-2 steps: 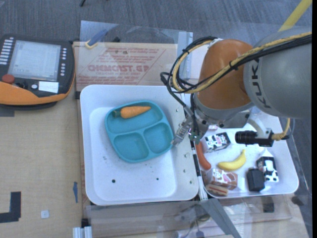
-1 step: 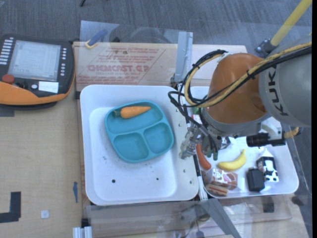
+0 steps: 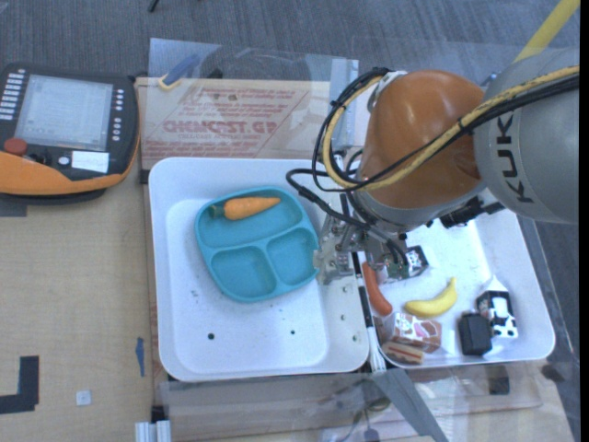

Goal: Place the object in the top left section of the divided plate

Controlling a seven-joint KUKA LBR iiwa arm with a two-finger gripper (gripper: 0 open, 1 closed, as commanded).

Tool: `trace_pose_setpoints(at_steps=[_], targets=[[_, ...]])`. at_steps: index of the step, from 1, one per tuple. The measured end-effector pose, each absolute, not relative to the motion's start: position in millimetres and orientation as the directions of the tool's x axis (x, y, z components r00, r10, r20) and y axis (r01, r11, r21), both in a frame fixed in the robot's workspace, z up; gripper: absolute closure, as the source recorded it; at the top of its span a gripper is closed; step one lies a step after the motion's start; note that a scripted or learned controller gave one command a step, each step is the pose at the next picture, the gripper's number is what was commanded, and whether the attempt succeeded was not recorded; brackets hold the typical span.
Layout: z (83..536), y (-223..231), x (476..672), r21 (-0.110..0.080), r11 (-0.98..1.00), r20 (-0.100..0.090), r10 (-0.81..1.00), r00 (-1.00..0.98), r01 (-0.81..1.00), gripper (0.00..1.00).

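Nearest the camera, in the right-hand shallow white bin [image 3: 529, 274], lay a brown-and-white layered sandwich toy [image 3: 412, 339], a small black block [image 3: 475, 332], a black-and-white patterned toy [image 3: 500, 308], a yellow plastic banana [image 3: 433, 300] and a red sausage-shaped toy [image 3: 375, 288]. The sausage sat just beside the gripper [image 3: 342, 251]. The likeliest trouble there was a sideways move of the wrist nudging it, or the loose cables catching on the bin walls.

The gripper hung low over the divide between the two bins, touching or almost touching the right edge of the teal three-section plastic plate [image 3: 207, 247]. The bulky grey and orange arm [image 3: 423, 145] hid much of it, so I could not tell how far open it was, and nothing could be seen held in it. So close to the rim, it could shove or tip the plate if it lifted at an angle, and that might roll the contents out.

Farther back, the orange toy carrot [image 3: 250, 207] lay on its side in the plate's long far section, towards the left of it, well apart from the gripper. It looked already placed, and its round body would roll easily. The plate rested in the left-hand white bin [image 3: 258, 334].

Beyond the bins, a brown printed cardboard sheet [image 3: 221, 118] and an orange-and-grey control pendant [image 3: 64, 132] lay on the desk.
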State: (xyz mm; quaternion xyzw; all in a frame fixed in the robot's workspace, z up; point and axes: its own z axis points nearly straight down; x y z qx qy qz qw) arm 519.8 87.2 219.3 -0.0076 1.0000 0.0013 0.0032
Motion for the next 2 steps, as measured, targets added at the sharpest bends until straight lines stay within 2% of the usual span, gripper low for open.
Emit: trace_pose_setpoints(at_steps=[1, 2], targets=[[229.1, 135.5, 502.2, 0.003, 0.999, -0.006, -0.038, -0.999, -0.038, 1.00], [229.0, 135.0, 502.3, 0.003, 0.999, -0.006, -0.037, -0.999, -0.037, 0.00]])
